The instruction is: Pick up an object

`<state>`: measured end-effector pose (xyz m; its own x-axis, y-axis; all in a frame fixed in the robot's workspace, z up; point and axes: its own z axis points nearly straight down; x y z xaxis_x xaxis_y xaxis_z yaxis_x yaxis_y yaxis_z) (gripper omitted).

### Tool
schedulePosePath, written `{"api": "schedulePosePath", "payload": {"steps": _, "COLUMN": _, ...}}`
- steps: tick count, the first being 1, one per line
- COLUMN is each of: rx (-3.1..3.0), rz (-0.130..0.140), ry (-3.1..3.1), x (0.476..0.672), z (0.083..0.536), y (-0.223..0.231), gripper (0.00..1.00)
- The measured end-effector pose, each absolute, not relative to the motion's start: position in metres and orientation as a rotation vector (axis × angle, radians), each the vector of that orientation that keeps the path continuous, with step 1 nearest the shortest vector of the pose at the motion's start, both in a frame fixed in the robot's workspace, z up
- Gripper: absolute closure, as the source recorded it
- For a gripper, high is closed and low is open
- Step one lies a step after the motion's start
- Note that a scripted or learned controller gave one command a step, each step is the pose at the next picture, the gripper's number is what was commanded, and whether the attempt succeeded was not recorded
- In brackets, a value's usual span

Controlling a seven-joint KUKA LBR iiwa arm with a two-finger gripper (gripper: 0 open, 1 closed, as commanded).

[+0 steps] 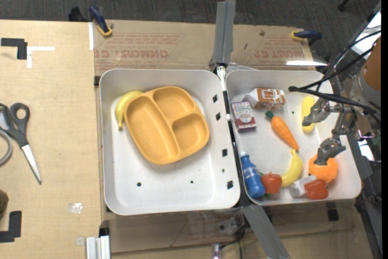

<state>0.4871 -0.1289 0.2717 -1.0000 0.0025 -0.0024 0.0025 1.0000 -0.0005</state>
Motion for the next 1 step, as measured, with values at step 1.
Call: {"api": "schedulePosePath", "payload": {"steps": 1, "rx": 0.063, "rz": -0.001, "ry": 3.139, "x": 0.5274, "z": 0.1737, "y": -0.1195, "gripper": 0.0}}
